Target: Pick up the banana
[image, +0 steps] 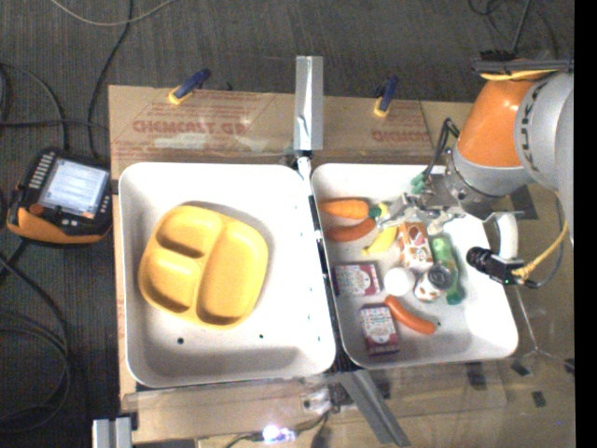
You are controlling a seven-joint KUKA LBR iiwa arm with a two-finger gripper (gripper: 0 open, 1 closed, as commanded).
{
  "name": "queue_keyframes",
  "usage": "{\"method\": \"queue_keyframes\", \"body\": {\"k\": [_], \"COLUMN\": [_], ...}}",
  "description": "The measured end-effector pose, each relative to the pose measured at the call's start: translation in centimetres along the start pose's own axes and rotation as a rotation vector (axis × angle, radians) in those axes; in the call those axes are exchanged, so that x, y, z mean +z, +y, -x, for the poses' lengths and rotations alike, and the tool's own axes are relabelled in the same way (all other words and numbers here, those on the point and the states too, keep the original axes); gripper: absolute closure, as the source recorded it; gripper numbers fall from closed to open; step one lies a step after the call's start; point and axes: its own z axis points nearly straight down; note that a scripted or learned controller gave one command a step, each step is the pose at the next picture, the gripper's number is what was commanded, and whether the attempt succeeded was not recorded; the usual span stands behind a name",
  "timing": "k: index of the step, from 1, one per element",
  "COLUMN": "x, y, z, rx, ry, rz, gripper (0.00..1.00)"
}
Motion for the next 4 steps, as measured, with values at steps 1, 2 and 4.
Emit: {"method": "queue_keyframes", "body": {"k": [1, 2, 4], "x": [-1.4, 3.4, 4.4], "y": [-0.6, 1.9, 5.4], "z": [-0.7, -0.4, -1.8], "rx": [0.238, 0.209, 0.083], "ry": [0.001, -0.009, -0.026], "rz": [0.000, 0.045, 0.018], "gripper": [0.00, 0.00, 0.00]}}
